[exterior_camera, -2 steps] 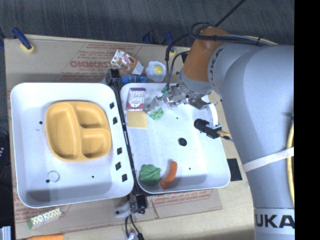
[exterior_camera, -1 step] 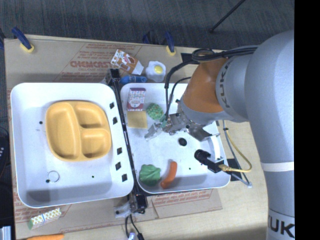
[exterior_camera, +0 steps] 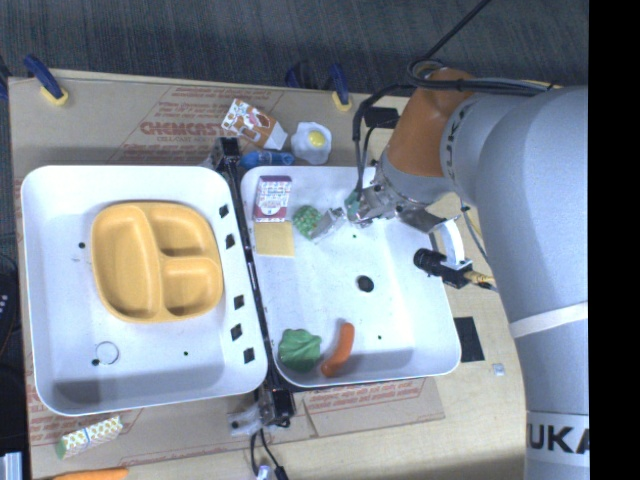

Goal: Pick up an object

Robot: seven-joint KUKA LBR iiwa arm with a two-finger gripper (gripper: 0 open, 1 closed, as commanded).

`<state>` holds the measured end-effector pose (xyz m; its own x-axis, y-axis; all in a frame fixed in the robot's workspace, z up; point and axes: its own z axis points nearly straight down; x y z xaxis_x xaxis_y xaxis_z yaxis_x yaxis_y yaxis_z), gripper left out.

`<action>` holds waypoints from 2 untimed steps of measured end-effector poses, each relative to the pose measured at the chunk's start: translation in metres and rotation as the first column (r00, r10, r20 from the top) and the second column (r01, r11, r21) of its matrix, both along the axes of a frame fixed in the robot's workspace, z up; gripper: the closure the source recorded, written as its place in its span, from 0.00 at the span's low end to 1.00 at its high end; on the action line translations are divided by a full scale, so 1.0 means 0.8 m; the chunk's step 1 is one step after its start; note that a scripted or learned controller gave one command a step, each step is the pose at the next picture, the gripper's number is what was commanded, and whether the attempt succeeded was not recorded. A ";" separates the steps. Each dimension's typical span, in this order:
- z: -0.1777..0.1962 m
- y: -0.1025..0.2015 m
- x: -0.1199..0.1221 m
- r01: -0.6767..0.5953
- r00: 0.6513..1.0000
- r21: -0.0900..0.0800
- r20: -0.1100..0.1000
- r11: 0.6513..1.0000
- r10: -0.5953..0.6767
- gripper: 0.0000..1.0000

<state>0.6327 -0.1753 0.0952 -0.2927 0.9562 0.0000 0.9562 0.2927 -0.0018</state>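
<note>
A cardboard-covered bench (exterior_camera: 180, 118) on a dark carpeted floor bears two white bins. The left bin (exterior_camera: 60, 298) contains a yellow divided tray (exterior_camera: 155, 258). The right bin (exterior_camera: 420, 318) contains a red-labelled packet (exterior_camera: 272, 196), a yellow cheese slice (exterior_camera: 275, 238), a green block (exterior_camera: 306, 218), a green leafy toy (exterior_camera: 299, 347) and an orange carrot (exterior_camera: 340, 347). The gripper (exterior_camera: 360, 208) sits low at the right bin's upper area, just beside the green block; its degree of opening cannot be determined.
</note>
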 end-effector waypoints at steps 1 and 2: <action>-0.004 0.093 0.028 -0.199 0.980 0.000 0.002 0.980 0.199 0.00; -0.003 0.094 -0.001 0.130 0.992 -0.001 0.001 0.992 -0.130 0.00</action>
<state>0.6322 -0.0999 0.0930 -0.1664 0.9861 -0.0008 0.9861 0.1664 -0.0011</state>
